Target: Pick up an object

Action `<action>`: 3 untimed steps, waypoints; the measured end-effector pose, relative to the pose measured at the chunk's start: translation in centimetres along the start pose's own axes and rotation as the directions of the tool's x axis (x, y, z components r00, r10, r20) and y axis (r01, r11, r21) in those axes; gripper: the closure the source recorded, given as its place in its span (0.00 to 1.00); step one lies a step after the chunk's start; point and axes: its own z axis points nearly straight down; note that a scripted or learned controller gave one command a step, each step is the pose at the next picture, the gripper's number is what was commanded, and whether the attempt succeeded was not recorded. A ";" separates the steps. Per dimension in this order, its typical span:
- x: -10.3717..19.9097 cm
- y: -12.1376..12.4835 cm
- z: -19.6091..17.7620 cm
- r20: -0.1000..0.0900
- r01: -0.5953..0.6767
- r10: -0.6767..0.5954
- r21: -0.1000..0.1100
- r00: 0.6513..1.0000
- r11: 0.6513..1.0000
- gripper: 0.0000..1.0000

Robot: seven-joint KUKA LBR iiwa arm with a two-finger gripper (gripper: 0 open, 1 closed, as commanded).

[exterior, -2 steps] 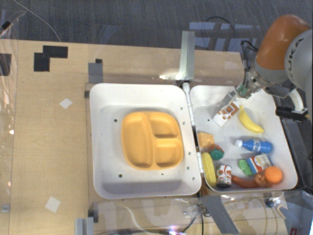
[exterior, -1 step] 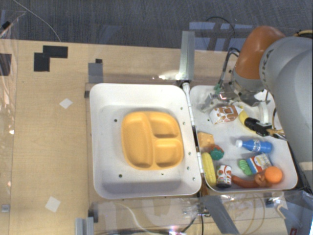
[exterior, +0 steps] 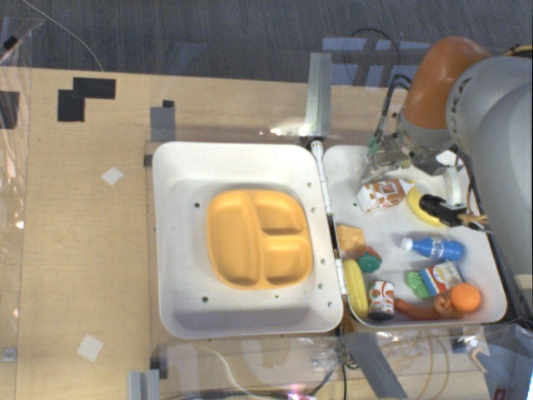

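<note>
The arm (exterior: 475, 98) was seen reaching in from the right, its orange band located above the far end of the right bin (exterior: 350, 161). The gripper (exterior: 385, 158) was positioned low over the far part of that bin, directly above a white and brown carton (exterior: 383, 195). Whether contact was made with the carton could not be determined, and the spread of the gripper could not be told.

The remaining objects were contained in the right bin. A banana (exterior: 433, 209) was located right of the carton. A blue and white bottle (exterior: 433, 247) lay nearer, and an orange ball (exterior: 465, 297) rested in the near right corner beside a sausage (exterior: 414, 309). A corn cob (exterior: 356, 283) and a small can (exterior: 381, 298) were placed along the near left side.

A yellow divided tray (exterior: 256, 238) was held in the left bin (exterior: 179, 223).
</note>
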 end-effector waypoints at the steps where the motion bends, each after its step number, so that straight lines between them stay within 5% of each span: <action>1: 0.0 0.0 0.1 -0.001 0.001 -0.001 0.001 1.000 1.000 0.00; 2: -4.6 -1.0 -5.9 0.000 0.416 -0.416 0.003 0.909 0.909 0.00; 3: -5.2 -1.1 -1.3 -0.001 0.097 -0.097 0.003 0.995 0.995 0.00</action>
